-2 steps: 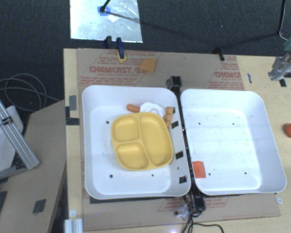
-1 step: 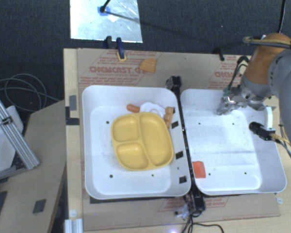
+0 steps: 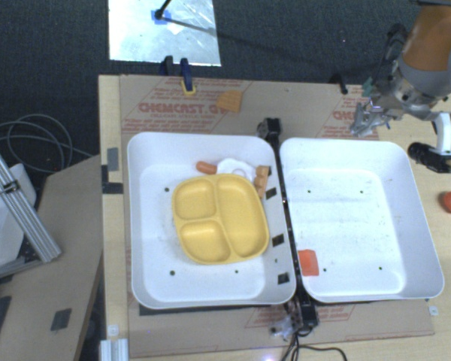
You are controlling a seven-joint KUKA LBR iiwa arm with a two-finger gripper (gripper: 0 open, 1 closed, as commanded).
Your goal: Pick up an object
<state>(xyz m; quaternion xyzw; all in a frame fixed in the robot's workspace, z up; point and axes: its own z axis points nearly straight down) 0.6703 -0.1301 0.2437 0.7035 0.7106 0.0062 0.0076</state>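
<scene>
My tool (image 3: pixel 367 117) hangs above the table beyond the right shallow white bin's (image 3: pixel 406 164) far rim; whether it is wide or narrow I cannot tell; nothing is held. I judge the small orange-red block (image 3: pixel 307 262) in that bin's near-left corner the easiest pick; descend straight, clear of the wall. Left white bin (image 3: pixel 139 224): one yellow three-compartment plastic tray (image 3: pixel 219 219), one orange sausage-shaped piece (image 3: pixel 207 168), one tan piece (image 3: pixel 262 175).
</scene>
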